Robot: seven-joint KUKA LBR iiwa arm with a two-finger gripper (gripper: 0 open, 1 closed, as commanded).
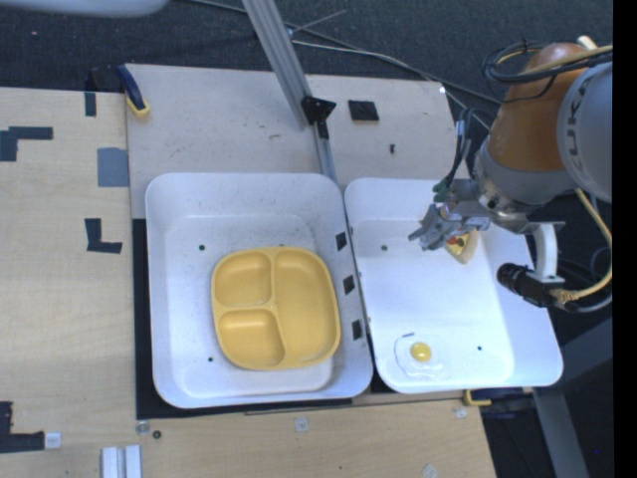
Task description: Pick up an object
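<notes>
My gripper (434, 233) hangs over the upper part of the right bin (448, 297), under the grey arm with the orange band. A small yellow object with a red spot (461, 248) lies right beside the gripper, on its right, partly hidden by the wrist; I cannot tell whether they touch. A toy fried egg (419, 353) lies flat near the front edge of the right bin, well below the gripper. A yellow divided plate (276, 307) rests in the left bin (179, 267).
A slanted metal pole (289, 63) runs down to the back edge between the two bins. Black cables and a connector (528, 282) hang at the arm's right side over the right bin's rim.
</notes>
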